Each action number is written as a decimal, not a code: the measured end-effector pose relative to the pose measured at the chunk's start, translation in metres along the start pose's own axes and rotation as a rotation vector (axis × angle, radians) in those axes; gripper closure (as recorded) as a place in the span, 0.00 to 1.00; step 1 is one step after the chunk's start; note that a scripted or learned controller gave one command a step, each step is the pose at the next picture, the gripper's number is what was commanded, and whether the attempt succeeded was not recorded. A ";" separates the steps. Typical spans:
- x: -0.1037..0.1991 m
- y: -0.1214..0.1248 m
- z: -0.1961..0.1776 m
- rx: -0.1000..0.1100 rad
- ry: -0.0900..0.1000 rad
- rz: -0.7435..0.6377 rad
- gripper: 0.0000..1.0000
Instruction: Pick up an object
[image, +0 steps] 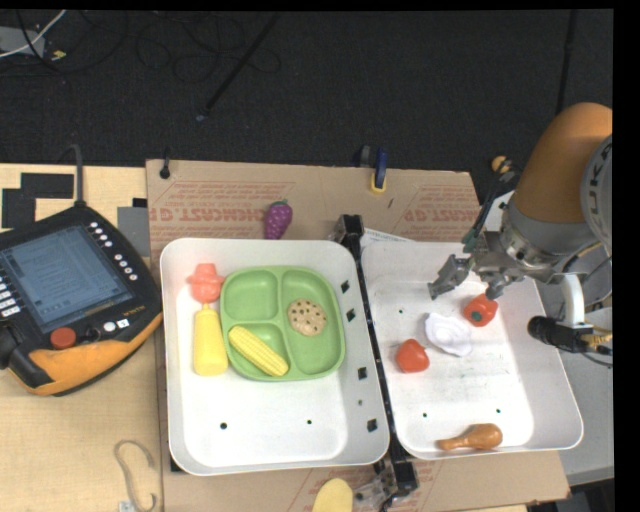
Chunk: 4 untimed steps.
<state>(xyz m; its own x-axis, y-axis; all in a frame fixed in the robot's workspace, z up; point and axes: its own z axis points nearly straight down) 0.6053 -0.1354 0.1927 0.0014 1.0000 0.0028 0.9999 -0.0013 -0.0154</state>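
Note:
My gripper (470, 284) hangs over the back part of the right bin (540, 400), its two dark fingers spread open with nothing between them. A small red round toy (480, 310) lies just below the right finger, close to it. A white crumpled piece (448, 334) sits in front of the gripper, and a red pepper-like toy (411, 355) lies to its left. A brown drumstick (470, 438) rests near the bin's front edge.
The left bin (260, 425) holds a green divided plate (335, 350) with a cookie (307, 317) and corn (258, 351), plus a yellow bottle (208, 342) and a pink toy (204, 283). Purple grapes (278, 218) lie behind the bins. A control pendant (70, 290) sits at left.

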 end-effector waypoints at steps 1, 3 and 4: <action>0.000 0.003 -0.008 -0.015 -0.002 -0.002 0.00; -0.001 0.001 0.080 -0.009 -0.001 -0.002 0.00; 0.001 0.001 0.106 -0.012 -0.002 -0.002 0.00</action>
<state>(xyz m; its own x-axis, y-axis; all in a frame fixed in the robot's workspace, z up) 0.6048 -0.1338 0.0863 -0.0009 1.0000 0.0007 1.0000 0.0009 -0.0031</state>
